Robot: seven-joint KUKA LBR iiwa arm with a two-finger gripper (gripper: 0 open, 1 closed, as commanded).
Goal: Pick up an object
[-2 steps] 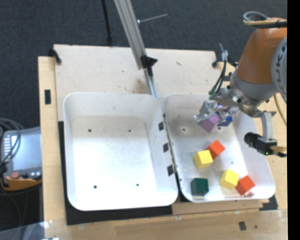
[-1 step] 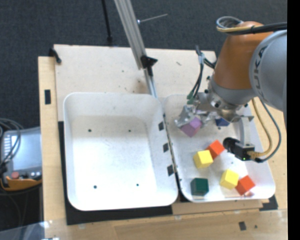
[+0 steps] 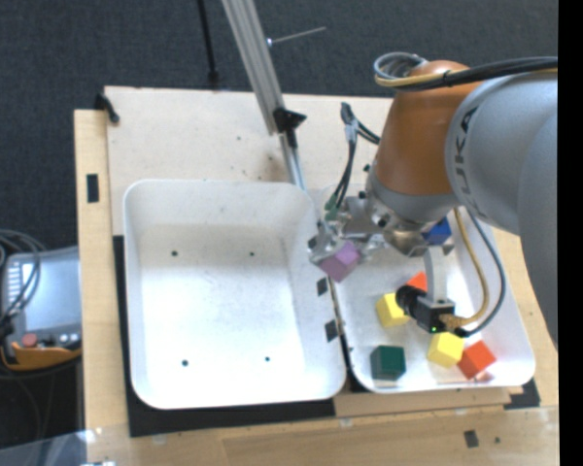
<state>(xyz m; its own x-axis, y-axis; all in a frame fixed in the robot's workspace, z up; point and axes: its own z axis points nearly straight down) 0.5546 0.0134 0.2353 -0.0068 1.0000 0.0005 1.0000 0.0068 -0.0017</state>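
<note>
We see the two-finger gripper [image 3: 338, 244] closed on a small purple block [image 3: 342, 260] above the right shallow white bin [image 3: 510, 362], near its left wall.

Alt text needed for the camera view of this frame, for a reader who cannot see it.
A grey KUKA arm with an orange band reaches from the right, its gripper over the right bin's left edge with a purple block at its tip. Two yellow blocks, a green block and an orange block lie in that bin beside the left bin.
</note>
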